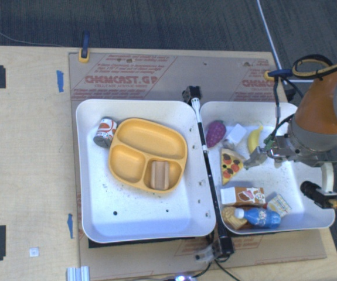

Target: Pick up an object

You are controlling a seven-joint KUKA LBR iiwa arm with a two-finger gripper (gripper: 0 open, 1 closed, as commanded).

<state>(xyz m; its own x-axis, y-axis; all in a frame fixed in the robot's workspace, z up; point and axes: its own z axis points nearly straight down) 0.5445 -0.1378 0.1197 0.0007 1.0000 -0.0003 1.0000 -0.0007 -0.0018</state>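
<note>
your gripper [255, 158] hangs low in the right bin [309, 218], beside the pizza slice [231, 165] and under the banana [254, 139]; whether it is spread or pinching, you cannot tell, and nothing shows as held. choose one loose item, come straight down over its middle, and keep off the bin wall and neighbours. right bin count: one banana, one pizza slice, one purple piece [215, 133], one blue bottle [261, 218], one carton [249, 195]. left bin [150, 221]: one yellow tray [147, 154], one can [104, 132].
</note>
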